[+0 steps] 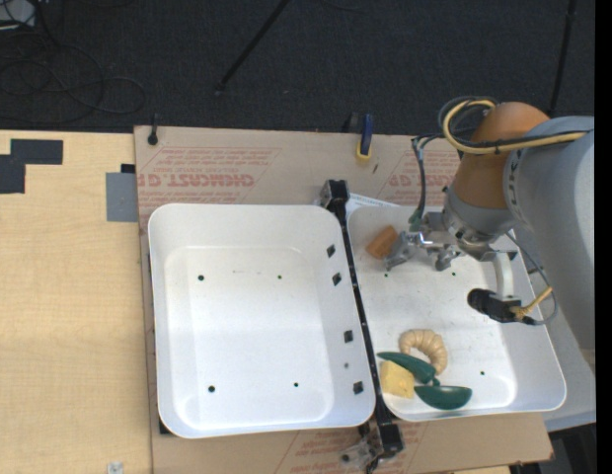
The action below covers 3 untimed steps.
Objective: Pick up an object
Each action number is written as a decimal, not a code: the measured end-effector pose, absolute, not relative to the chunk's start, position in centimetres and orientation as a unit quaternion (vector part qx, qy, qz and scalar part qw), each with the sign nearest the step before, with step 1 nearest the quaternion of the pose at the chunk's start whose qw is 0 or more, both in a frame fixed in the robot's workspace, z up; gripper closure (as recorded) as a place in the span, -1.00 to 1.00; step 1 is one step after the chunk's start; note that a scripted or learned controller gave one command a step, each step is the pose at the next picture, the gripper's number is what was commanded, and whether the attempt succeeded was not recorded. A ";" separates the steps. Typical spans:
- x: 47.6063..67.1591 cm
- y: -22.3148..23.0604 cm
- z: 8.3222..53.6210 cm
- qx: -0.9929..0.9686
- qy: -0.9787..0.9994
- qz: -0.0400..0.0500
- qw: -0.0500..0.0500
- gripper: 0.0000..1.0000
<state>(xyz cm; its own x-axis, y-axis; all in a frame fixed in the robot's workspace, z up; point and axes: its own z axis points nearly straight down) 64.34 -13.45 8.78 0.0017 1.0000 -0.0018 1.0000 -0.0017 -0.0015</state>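
Overhead slanted view of the counter point(69, 294) carrying two shallow white bins side by side. The arm point(543, 196) reaches in from the right, and its hand point(417, 248) hangs low over the far part of the right bin point(503, 363). The step in hand appears to be the approach to a grasp: the hand sits just beside a small orange-brown block point(382, 242), near the bin's far left corner, with the block at the fingertips rather than clearly between them. Whether the hand is spread or closed cannot be told here, as the metal parts blur together. The next move would call for centring the block between the fingertips, closing on it, then lifting straight up.

Contents: the left bin point(247, 314) shows bare floor with a few dark dots. The right bin holds the block at the far end and, well apart at the near end, a cluster touching one another: a pale ridged curl point(425, 344), a yellow piece point(395, 381) and a dark green leaf-shaped piece point(434, 388).
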 end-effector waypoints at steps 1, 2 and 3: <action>64.3 -7.9 8.7 0.706 0.709 -0.001 -0.002 -1.00; 59.0 -10.9 8.7 0.708 0.706 -0.003 -0.003 -1.00; 63.5 -8.4 8.8 0.706 0.708 0.000 0.000 -1.00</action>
<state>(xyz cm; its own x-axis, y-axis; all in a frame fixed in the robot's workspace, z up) 63.54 -8.37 8.76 -0.0025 1.0000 0.0005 1.0000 0.0025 0.0004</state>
